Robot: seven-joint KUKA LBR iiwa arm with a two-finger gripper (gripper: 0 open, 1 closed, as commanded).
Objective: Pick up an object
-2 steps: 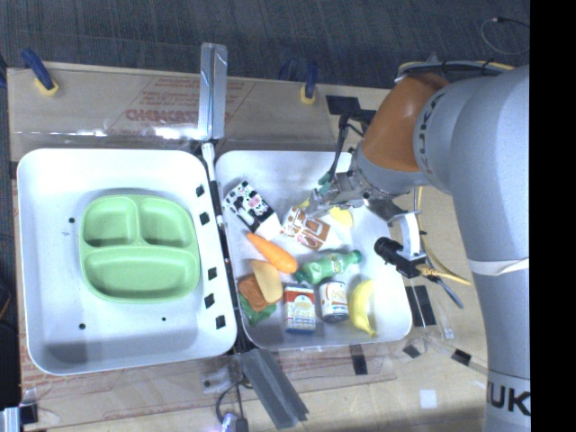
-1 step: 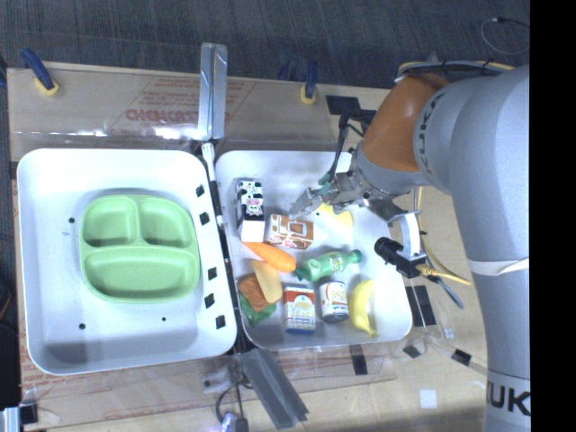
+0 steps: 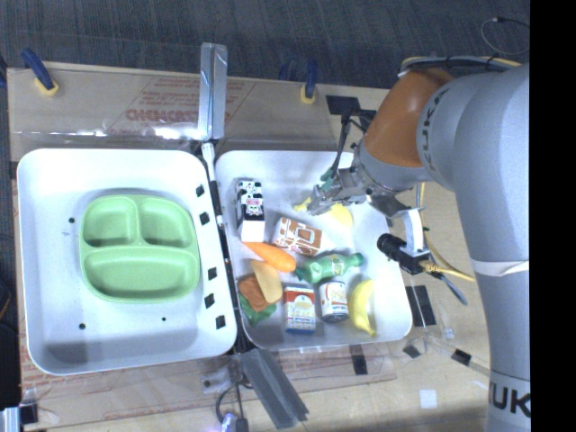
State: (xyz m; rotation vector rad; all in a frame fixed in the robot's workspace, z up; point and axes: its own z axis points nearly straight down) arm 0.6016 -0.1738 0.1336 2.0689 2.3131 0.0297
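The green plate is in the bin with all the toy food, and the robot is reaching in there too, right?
Not quite. The camera view shows the green plate alone in the left bin. The toy food, like the carrot and banana, is in the right bin. The gripper does reach into that right bin.

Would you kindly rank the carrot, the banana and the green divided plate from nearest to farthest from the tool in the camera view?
1. Carrot, right bin centre, nearest the tool.
2. Banana, right bin's near right corner.
3. Green divided plate, left bin, farthest.
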